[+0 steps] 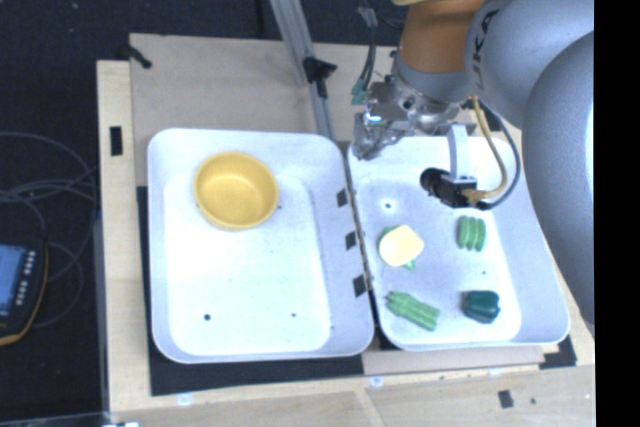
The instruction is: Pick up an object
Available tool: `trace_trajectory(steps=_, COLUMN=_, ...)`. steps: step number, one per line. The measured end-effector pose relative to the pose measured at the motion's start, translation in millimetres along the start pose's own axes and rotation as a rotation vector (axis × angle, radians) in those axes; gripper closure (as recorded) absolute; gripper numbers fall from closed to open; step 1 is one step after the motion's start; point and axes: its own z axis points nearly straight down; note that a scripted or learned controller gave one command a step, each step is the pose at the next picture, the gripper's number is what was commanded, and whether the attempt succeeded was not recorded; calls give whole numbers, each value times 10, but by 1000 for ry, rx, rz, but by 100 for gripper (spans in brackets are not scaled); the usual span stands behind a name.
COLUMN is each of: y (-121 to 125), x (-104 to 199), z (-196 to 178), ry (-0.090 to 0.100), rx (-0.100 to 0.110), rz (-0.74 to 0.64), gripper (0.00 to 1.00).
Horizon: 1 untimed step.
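My gripper hangs over the far left corner of the right bin, under the orange wrist band. In that bin lie a pale yellow round piece, a light green ridged piece, a long green ridged piece and a dark green pepper-like piece. The gripper is well behind all of them, nearest the yellow piece. I see nothing between its fingers.
A yellow bowl sits in the far part of the left bin. A slanted metal post rises behind the bins. The grey arm covers the right bin's far right side. A black cable connector dangles over the right bin.
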Motion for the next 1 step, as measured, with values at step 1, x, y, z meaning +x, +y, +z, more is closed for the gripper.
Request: trace_trajectory(steps=1, y=-26, x=505, z=80, ry=0, rx=0, rz=0, gripper=100)
